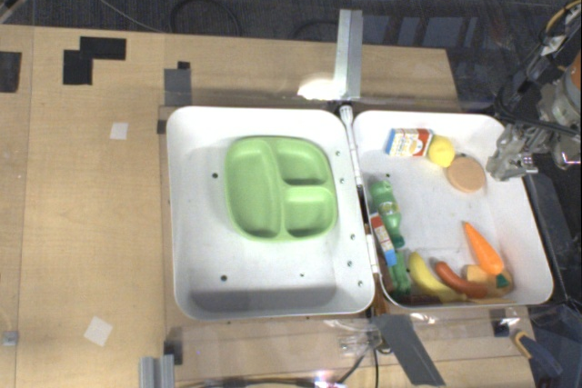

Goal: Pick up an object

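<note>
The right bin [427, 204] holds several items. A small red and white carton [406, 142] and a yellow lemon [441, 151] lie at the back. A tan round disc [466, 175] sits near them. A green bottle [386, 206] lies along the left wall. At the front are a carrot [483, 248], a banana [426, 274] and a red sausage [457, 278]. My gripper [511, 159] hangs over the bin's right rim, just right of the tan disc, with nothing seen in it.
The left bin [195, 223] holds a green divided plate [277, 186]. A metal post [349, 50] stands behind the seam between the bins. Dark cables run at the far right beside the arm [555, 95].
</note>
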`<state>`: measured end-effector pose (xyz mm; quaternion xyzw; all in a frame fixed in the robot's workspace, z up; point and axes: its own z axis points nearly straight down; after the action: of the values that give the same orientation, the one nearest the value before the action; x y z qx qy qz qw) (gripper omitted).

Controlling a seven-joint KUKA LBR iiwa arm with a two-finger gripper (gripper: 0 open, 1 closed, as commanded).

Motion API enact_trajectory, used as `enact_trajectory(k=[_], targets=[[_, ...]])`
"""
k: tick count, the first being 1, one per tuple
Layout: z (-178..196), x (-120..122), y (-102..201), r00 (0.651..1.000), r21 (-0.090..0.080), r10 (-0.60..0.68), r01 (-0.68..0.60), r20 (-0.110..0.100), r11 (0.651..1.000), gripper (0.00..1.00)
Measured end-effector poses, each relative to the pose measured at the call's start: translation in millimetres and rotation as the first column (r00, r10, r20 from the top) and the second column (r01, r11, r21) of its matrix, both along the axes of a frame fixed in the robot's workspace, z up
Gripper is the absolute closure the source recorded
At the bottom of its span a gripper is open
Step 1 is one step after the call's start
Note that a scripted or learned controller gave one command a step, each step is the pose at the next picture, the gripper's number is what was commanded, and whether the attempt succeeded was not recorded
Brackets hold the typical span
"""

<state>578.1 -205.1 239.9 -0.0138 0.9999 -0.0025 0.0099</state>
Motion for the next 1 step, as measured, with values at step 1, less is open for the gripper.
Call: enact_trajectory(k=[1], targets=[[-4.0, -1.8, 0.1, 1.0, 0.003, -0.001, 0.001, -0.008, 1.0, 0.0]])
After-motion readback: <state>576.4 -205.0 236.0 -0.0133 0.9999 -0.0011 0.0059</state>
